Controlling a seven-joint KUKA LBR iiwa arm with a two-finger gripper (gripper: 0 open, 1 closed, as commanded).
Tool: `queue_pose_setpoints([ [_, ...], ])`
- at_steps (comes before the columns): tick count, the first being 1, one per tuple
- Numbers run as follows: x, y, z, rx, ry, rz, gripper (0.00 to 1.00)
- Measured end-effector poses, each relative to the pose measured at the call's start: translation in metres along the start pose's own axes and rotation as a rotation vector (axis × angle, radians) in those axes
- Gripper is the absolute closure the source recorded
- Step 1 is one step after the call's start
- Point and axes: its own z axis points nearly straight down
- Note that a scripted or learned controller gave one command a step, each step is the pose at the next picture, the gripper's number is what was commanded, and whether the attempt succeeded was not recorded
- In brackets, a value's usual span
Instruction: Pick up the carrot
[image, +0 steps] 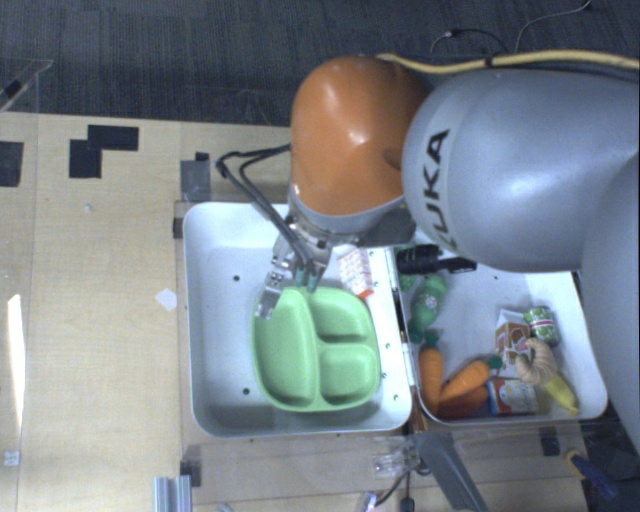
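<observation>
Camera view, looking down at a slant: the claw (290, 280) hangs over the left bin (215, 300), at the upper left corner of a green divided plate (318, 350) that lies in that bin. Whether the claw is released or clenched cannot be told; the metal parts there are small and blurred against the plate's rim.

Two orange carrot-like things lie in the right bin (590, 400), well apart from the claw and across the wall between the bins. One carrot (431, 372) lies along the bin's left wall with its green top pointing up the picture. The second carrot (466, 380) lies just beside it, tilted, its thick end toward the middle of the bin.

Counted: two white bins, one green plate with three compartments, two carrots. Above the first carrot is a green bottle-like item (430, 300). To the right sits a clutter of small packaged items (525, 350), too crowded to count surely. A red and white packet (355, 272) lies at the left bin's right wall, partly under the arm.

Much of the right bin's upper part is covered by the grey arm (520, 160) and its orange band (350, 130). The table (90, 350) is pale wood with black marks at upper left.
</observation>
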Motion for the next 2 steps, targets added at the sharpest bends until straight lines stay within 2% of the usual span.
queue_pose_setpoints([
  [1, -0.089, -0.057, -0.056, 0.001, -0.003, -0.018, 0.00],
  [2, -0.017, -0.058, 0.083, 0.001, 0.002, -0.364, 0.00],
])
